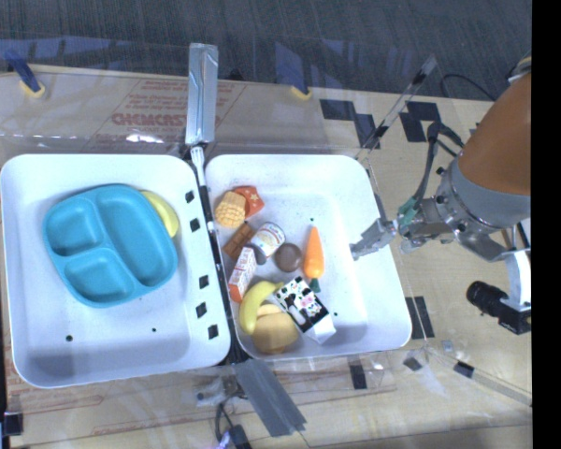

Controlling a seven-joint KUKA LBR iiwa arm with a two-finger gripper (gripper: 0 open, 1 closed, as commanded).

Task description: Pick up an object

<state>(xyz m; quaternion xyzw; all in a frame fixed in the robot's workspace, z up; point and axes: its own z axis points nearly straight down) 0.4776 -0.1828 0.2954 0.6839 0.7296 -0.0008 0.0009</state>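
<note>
Bins [37, 279] number two: one blue tray [107, 241] left, one carrot [313, 253], one banana [252, 304] right; jaws' state unclear.

Dark grey ribbed carpet [122, 3] lies beyond a pale wooden bench [467, 129] marked with black tape squares

We observe bright, even overhead lighting, with the two white bins [37, 251] close to overexposed and only soft, short shadows beside the items in them. The clear panel [122, 110] behind the bins carries faint bluish reflections. Overall sharpness is moderate, and fine detail looks soft.
</note>
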